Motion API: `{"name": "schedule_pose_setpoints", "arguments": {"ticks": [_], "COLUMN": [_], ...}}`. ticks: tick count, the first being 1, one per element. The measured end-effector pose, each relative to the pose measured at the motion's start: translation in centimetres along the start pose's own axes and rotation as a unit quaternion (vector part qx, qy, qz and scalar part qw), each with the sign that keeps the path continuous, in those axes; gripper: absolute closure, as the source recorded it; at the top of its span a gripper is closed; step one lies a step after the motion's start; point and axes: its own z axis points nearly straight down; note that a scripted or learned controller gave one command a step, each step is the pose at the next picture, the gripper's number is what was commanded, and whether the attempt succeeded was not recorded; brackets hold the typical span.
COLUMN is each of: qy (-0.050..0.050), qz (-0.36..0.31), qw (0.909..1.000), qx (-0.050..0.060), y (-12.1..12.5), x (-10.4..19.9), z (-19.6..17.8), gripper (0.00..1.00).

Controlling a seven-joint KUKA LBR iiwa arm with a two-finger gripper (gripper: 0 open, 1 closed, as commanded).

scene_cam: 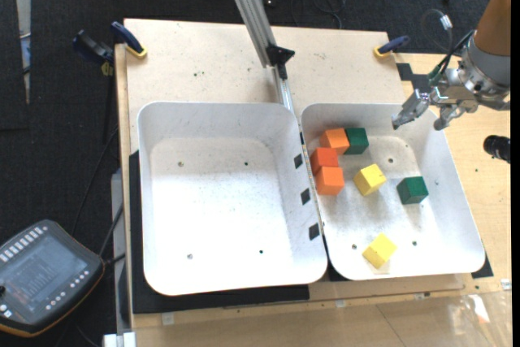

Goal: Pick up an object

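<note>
nearest the camera, at seven o'clock, lies a grey handheld controller [36, 276] with a dim screen; whatever is printed on it is too small to read. no brand, label or writing can be made out on the bins or blocks either.

the gripper [426, 111] hangs at two o'clock over the upper rim of the right bin [455, 211], fingers spread and holding nothing. the blocks lie below it: three orange blocks [328, 161] packed touching a green block [356, 140], a yellow block [370, 179] just beside them, another green block [413, 190] apart at three o'clock, and a second yellow block [379, 250] near five o'clock. the left bin [215, 199] sits alongside.

likely trouble: a descent onto the packed cluster could wedge a finger between neighbours or nudge blocks away, and a drop near the rim could strike the bin wall.
</note>
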Motion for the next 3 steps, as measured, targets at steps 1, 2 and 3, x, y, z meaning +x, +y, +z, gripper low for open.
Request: {"name": "schedule_pose_setpoints", "arguments": {"ticks": [1, 2, 3], "qy": [-0.001, 0.000, 0.000], "qz": [-0.001, 0.001, 0.001], "qw": [1.0000, 1.0000, 1.0000], "qx": [-0.002, 0.001, 0.000], "y": [0.1, -0.1, 0.6], "x": [0.0, -0.1, -0.8], "z": [-0.3, 6.1, 11.5], "gripper": [0.00, 0.00, 0.00]}}
